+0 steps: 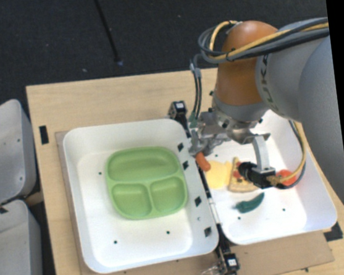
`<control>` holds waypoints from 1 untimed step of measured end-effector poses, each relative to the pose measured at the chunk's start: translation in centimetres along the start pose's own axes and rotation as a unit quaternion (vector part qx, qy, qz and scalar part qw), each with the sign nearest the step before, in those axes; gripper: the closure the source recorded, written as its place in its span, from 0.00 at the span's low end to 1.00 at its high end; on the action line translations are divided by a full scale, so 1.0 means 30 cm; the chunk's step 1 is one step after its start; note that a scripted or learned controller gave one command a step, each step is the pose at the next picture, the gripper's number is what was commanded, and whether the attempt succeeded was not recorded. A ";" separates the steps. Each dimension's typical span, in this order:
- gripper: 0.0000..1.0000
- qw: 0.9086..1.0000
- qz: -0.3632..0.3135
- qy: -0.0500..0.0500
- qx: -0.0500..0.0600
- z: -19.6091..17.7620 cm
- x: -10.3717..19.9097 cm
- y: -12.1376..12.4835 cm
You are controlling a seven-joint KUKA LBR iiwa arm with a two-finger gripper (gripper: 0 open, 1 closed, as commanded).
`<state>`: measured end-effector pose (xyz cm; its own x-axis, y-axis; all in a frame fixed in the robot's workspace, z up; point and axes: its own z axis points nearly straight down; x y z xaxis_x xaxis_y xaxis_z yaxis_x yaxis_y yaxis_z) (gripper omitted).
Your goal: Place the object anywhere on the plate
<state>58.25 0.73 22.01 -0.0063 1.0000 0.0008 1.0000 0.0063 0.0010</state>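
Grey arm (294, 69) with its orange band reaches over the right bin (294, 218); whether its claw (205, 143) holds anything, I cannot tell. Beside it lie an orange piece (202, 161), yellow wedge (218, 173) and teal item (250, 204). Green plate (145, 182) sits in the left bin (98, 248).

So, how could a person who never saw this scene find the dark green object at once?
Start at the right white bin, under the grey arm. Near its front edge, just below the yellow wedge and the pizza slice, lies the dark green object. It is the only green thing in that bin, slim and curved like a pepper.
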 end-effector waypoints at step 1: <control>1.00 1.000 0.000 0.000 -0.001 -0.060 0.163 -0.047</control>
<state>56.81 5.61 23.80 -0.0070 1.0000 0.0014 1.0000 0.0070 0.0023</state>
